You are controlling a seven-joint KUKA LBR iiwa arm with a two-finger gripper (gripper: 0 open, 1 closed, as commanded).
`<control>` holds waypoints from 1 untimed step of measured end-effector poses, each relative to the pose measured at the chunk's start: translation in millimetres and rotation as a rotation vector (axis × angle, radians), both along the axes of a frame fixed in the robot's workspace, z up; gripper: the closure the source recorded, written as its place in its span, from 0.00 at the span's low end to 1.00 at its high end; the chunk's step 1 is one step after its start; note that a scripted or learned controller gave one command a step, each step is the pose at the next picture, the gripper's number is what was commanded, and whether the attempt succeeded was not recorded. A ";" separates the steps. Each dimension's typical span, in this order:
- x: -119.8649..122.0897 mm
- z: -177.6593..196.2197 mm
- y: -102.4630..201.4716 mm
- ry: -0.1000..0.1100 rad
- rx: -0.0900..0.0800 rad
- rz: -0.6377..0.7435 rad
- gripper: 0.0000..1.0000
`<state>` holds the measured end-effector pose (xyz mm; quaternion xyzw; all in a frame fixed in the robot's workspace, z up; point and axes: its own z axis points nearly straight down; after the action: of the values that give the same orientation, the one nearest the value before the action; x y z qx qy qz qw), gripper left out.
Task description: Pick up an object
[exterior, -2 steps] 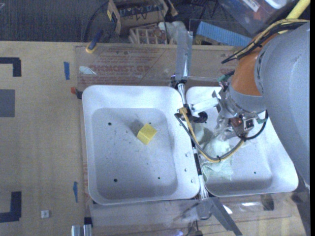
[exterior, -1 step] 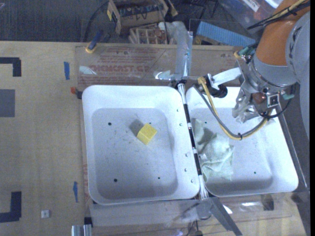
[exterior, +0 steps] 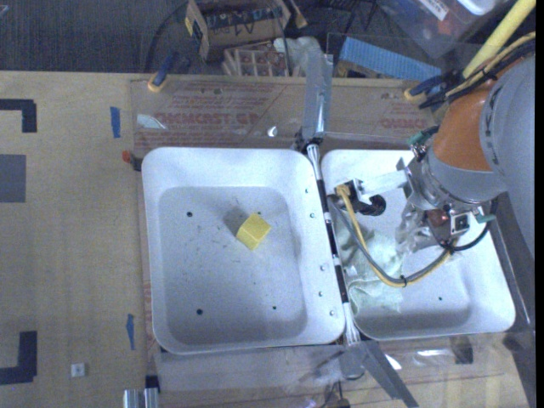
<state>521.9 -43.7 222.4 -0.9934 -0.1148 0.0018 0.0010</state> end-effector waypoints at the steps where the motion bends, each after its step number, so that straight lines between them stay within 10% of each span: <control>1: 42.3 -27.4 72.1 -0.005 -0.001 -0.002 1.00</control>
<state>564.3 28.5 195.0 -0.9935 -0.1138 -0.0005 0.0000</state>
